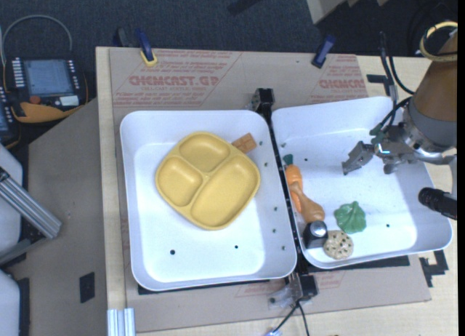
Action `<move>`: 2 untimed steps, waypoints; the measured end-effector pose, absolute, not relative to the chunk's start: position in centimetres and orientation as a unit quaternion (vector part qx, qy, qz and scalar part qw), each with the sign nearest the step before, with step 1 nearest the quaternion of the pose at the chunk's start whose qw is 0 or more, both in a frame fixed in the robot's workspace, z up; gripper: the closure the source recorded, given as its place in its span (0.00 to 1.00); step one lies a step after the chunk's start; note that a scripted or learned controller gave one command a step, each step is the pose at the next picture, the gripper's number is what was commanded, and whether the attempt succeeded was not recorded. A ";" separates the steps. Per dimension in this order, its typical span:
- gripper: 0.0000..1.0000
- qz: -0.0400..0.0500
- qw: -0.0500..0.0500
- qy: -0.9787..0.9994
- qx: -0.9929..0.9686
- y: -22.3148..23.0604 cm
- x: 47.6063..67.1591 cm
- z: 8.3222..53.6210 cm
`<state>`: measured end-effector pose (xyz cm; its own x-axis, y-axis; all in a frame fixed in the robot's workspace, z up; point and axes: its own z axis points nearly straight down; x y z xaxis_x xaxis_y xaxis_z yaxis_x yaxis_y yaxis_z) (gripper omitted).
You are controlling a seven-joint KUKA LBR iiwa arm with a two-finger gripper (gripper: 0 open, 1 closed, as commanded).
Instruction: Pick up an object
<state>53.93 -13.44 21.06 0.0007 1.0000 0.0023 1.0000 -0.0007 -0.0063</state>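
Observation:
My gripper (373, 160) hangs over the upper right part of the right bin (407, 236), fingers spread open with nothing between them. Below and left of it in that bin lie a green leafy toy (351, 216), a round cookie (338, 244), a small dark round object (315, 232) and an orange carrot (293, 182) along the bin's left wall, with a tan piece (310, 207) at its lower end. All of these lie apart from the gripper.
The left bin (145, 204) holds a yellow divided plate (208, 180), with a small brown block (245, 142) at the plate's upper right. A black divider clamp (263, 99) sits between the bins at the top. A black part (438, 201) juts in near the right bin's right rim.

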 end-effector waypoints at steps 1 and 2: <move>0.00 0.001 0.002 -0.707 -0.707 -13.7 53.5 15.0; 0.00 0.001 0.002 -0.707 -0.707 -13.1 54.2 10.1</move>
